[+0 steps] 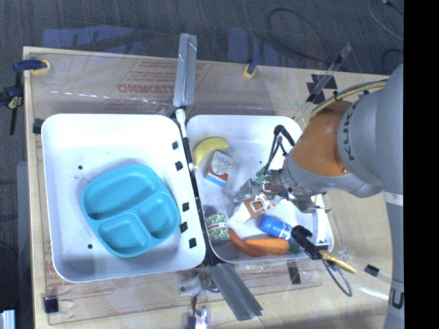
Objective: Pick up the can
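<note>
We cannot tell the state of the hand, half hidden beneath the grey arm's orange band. The small green patterned can lies at the right white bin's front-left corner, on the pale wooden counter.

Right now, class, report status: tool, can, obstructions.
Tool low in right bin, grip unclear. Can at bin's front-left, untouched. Carrot beside can.

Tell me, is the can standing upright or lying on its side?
Lying on its side: the can shows its long green patterned wall, beside the carrot.
</note>
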`<state>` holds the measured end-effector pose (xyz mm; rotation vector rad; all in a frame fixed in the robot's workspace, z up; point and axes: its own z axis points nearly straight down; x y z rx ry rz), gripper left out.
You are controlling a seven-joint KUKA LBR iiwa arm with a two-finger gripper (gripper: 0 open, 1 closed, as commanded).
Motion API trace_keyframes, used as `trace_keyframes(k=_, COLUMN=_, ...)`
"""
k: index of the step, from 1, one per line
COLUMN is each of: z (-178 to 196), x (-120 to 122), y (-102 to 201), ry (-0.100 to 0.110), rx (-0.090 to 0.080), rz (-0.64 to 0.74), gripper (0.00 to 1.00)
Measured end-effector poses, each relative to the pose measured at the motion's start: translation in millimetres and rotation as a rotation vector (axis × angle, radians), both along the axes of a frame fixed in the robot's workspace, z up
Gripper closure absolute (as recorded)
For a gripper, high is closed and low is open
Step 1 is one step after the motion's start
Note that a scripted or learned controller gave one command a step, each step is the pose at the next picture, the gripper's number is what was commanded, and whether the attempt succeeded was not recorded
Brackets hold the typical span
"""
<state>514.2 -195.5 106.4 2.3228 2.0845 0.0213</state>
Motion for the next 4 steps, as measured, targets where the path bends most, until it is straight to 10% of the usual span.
trace_keyframes(k=1, z=-0.3, x=-25.1, y=4.6, ry=-0.015, rx=-0.008, rz=-0.050, gripper=0.00)
trace_keyframes(k=2, z=12.3, x=-22.6, y=3.9, ry=-0.020, rx=-0.009, rz=-0.044, gripper=1.00)
trace_keyframes(k=3, z=4.0, x=-9.2, y=15.0, ry=-0.002, rx=-0.004, rz=-0.065, gripper=1.00)
trace_keyframes(k=4, z=1.0, x=-9.2, y=19.8, ry=0.003, rx=0.003, rz=-0.060, gripper=0.00)
